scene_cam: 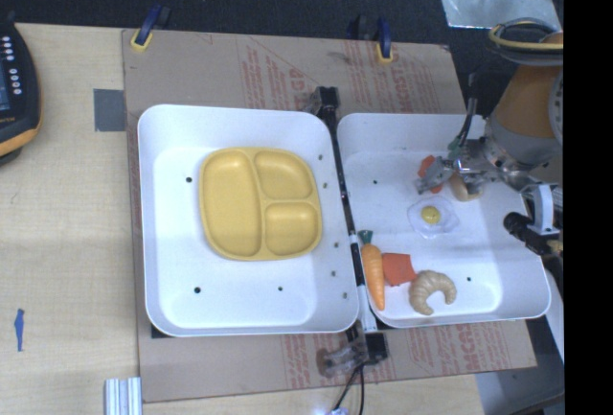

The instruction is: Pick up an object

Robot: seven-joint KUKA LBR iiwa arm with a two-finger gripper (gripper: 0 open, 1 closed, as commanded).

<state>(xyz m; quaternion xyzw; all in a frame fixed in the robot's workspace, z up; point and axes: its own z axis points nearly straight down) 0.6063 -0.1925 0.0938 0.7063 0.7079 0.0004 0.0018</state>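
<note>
Over the right bin: the gripper (458,175) is seen low above the upper right part of the floor, reached in from the right edge of the view.
Arm: a grey body with an orange band (525,102) is seen above the wrist, at the right edge.
Jaw state: it cannot be told from this slanted view whether the jaws are spread or pressed together; the fingertips are lost among small items.
Right bin (383,130): white and shallow, set on the right half of the bench.
Red piece (430,173): a small red-orange item is seen just left of the gripper, touching or nearly touching it; contact cannot be judged.
Tan piece (466,191): a small pale item is seen directly under the gripper tip.
Fried egg (432,216): laid flat near the middle of the right bin, just below the gripper and apart from it.
Carrot (374,275): laid along the left wall of the right bin, green top upward in the view.
Red block (397,268): set just beside the carrot, on its right.
Croissant (432,290): placed near the front wall, right of the red block.
Left bin (172,212): white, beside the right bin.
Yellow tray (259,203): a three-compartment tray is laid in the middle of the left bin.
</note>
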